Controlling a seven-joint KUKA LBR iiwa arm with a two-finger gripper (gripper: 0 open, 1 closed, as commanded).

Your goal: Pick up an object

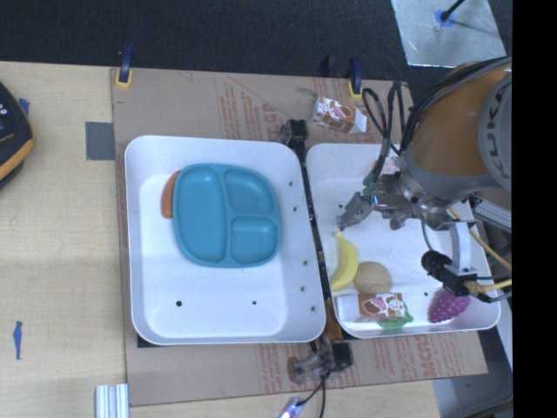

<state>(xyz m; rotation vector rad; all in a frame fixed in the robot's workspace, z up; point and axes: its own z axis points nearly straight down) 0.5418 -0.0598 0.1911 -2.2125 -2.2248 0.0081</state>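
My gripper (372, 209) hangs over the middle of the right bin (339, 168), its fingers spread open with nothing between them. Below it, near the bin's front, lie a yellow banana (345, 263), a brown round bread-like item (372, 278), a small red and white packet (383, 307) and a purple grape bunch (447, 306). The banana is the nearest, just below and left of the fingertips. In the left bin (148, 312) a blue divided plate (228, 215) lies on top of an orange item (167, 197) that peeks out at its left edge.
A small snack packet (338, 116) lies on the cardboard behind the right bin. Black cables (389, 116) loop off the wrist above the bin's back edge. A dark yellow-edged device (12, 138) sits at the far left of the bench.
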